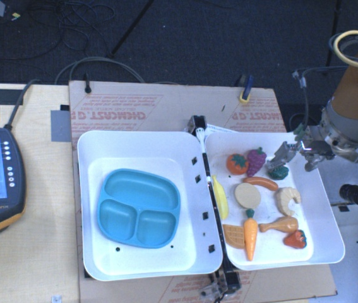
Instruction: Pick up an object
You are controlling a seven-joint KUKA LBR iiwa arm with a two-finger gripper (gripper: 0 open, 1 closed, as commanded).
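upside-down "chemcraft" print on cardboard (172,109)

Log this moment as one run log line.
gripper: over right bin far edge | grasp: none visible | carrot: in bin | blue tray: left bin

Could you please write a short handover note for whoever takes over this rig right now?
Gripper: over the right bin's far right corner, open, holding nothing.
Right bin: tomato, grapes, sausage, banana, carrot, drumstick and other toy foods, all lying loose.
Left bin: blue tray.
Done: nothing picked yet.
Left: choose an item, close on it, lift.
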